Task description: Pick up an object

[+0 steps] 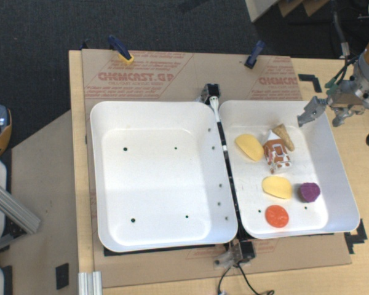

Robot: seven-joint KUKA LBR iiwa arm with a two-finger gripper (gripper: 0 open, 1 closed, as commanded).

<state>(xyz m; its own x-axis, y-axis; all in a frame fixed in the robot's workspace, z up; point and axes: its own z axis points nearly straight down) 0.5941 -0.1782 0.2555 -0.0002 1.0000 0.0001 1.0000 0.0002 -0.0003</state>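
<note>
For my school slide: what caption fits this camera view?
Robot hand hovers at the right bin's far corner, above six small toys, including an orange ball and purple ball.

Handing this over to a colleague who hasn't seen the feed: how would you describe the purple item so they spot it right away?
Look at the right bin, the one that holds all the loose items. Along its near right side sits the purple object, small and roundish, just right of a pale yellow piece and up-right of the orange-red ball. It is the only purple thing there.
</note>
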